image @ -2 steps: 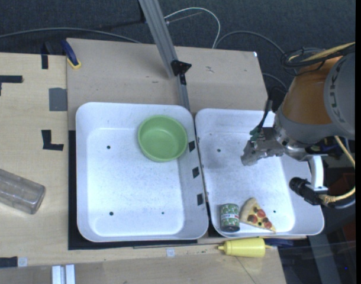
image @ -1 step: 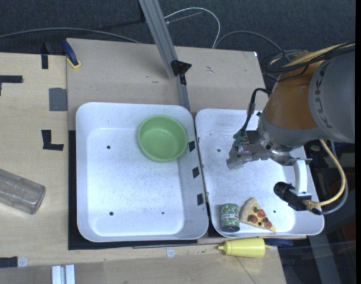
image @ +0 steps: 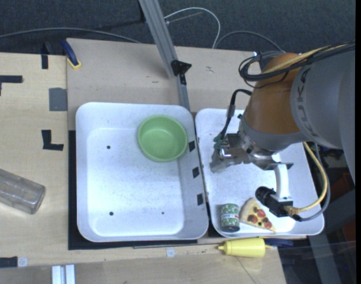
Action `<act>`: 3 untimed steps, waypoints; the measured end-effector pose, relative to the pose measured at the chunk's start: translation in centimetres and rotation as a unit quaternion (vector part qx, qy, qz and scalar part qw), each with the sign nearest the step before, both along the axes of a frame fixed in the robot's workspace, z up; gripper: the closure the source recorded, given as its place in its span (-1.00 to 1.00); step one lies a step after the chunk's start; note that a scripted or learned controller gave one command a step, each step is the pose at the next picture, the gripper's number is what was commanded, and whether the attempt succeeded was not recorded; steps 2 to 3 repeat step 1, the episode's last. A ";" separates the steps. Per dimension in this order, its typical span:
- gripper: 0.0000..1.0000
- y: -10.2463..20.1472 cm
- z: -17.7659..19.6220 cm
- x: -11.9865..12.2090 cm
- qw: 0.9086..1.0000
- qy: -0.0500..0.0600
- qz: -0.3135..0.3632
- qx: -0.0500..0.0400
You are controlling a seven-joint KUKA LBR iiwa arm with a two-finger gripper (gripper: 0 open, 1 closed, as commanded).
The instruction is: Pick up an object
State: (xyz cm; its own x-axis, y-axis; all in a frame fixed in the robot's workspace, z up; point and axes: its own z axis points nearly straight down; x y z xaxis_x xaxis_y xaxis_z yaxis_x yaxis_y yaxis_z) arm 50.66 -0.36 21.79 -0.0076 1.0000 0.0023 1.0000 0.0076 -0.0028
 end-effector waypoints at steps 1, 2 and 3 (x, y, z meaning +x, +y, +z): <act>1.00 6.3 0.9 -0.3 1.000 0.000 0.001 0.000; 1.00 6.3 0.9 -0.3 1.000 0.000 0.001 0.000; 1.00 6.3 0.9 -0.3 1.000 0.000 0.001 0.000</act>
